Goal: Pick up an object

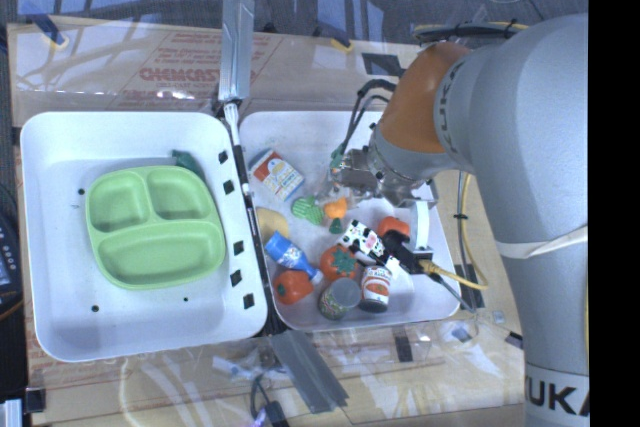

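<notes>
1. Two bins are sitting side by side; the arm [470, 115] is leaning over the right bin [300, 130], so I judge the reaching-down step to be under way, with nothing lifted yet
2. The gripper [352, 177] is hanging just above the middle of the right bin's clutter; the wrist is hiding its tips, so I cannot tell how the jaws are standing or whether they are closing on anything
3. The likeliest target is lying right beside the gripper: an orange-and-green toy carrot [322, 209], toward the bin's centre, with a small carton [277, 175] just to the carrot's left
4. The rest is crowding the right bin's near half: a black-and-white cow toy [362, 241], a tomato [292, 287], a grey can [341, 298] and a small jar [377, 287], many touching
5. The next move is calling for a straight drop onto one piece, since neighbours are leaving little finger room
6. Open floor is lying along the right bin's far wall; the divider rim on its left and the green tray [155, 225] beyond are staying well apart from the gripper
</notes>
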Action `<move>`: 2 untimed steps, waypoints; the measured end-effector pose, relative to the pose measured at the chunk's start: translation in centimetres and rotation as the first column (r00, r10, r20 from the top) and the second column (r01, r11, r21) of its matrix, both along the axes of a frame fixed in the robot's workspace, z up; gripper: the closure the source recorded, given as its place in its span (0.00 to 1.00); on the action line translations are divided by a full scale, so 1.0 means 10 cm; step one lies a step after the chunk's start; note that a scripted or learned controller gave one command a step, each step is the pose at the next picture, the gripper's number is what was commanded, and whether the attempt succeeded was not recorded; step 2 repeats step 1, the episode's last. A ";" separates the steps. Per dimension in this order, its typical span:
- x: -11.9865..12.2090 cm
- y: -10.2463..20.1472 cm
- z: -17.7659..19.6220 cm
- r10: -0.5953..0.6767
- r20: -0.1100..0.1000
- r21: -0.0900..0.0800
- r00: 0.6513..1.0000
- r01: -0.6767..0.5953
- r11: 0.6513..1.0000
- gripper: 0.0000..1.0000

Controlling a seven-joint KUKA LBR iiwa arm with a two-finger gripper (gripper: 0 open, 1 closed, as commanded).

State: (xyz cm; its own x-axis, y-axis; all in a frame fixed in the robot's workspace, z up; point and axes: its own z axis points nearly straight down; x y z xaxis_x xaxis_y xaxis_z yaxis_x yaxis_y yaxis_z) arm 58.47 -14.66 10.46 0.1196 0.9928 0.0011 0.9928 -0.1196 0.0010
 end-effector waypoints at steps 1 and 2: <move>0.01 0.32 1.06 -0.016 -0.001 0.000 1.000 0.016 1.000 1.00; 0.01 0.32 1.06 -0.016 -0.001 0.000 1.000 0.016 1.000 1.00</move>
